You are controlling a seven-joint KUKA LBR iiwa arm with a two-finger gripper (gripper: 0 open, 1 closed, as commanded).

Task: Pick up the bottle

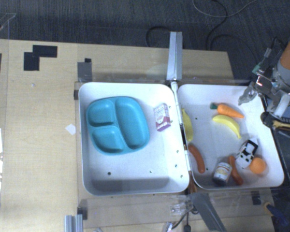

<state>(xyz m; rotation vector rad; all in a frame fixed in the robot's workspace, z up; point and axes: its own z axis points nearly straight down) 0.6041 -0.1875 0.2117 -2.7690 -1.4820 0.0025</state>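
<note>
So the bottle (223, 172) sits near the front edge of the right bin (205, 98), wedged among 2 sausages. The gripper (247, 94) hangs over the far right corner; can't tell its state.

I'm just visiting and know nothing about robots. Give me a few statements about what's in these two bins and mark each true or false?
1. The blue divided plate lies in the left bin. True.
2. The bottle stands in the left bin beside the plate. False: it is in the right bin, near its front edge.
3. The carrot lies just behind the banana. True.
4. The gripper is holding the bottle. False: it is at the right bin's far right corner, well away from the bottle.
5. A small carton sits to the right of the plate. True.
</note>
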